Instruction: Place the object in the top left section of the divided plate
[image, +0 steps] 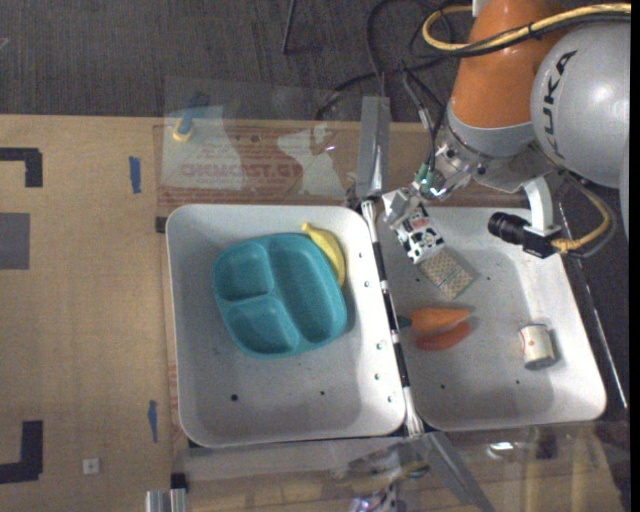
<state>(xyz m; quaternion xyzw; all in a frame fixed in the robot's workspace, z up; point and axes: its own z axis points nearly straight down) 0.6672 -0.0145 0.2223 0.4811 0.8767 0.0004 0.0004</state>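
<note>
A teal divided plate (280, 293) lies in the left bin (200, 390), with one long section and two smaller ones. A yellow banana (330, 251) rests against the plate's upper right rim. In the right bin (500, 395) an orange carrot-like object (441, 326) lies near the left wall. My gripper (425, 243) hangs over the upper left part of the right bin, just above and slightly left of the orange object, not touching it. Nothing shows in its grasp.
A small white cylinder (537, 344) with an orange spot lies at the right side of the right bin. The metal divider (385, 310) between the bins runs just left of the gripper. A black camera mount (520, 232) sticks out from the arm.
</note>
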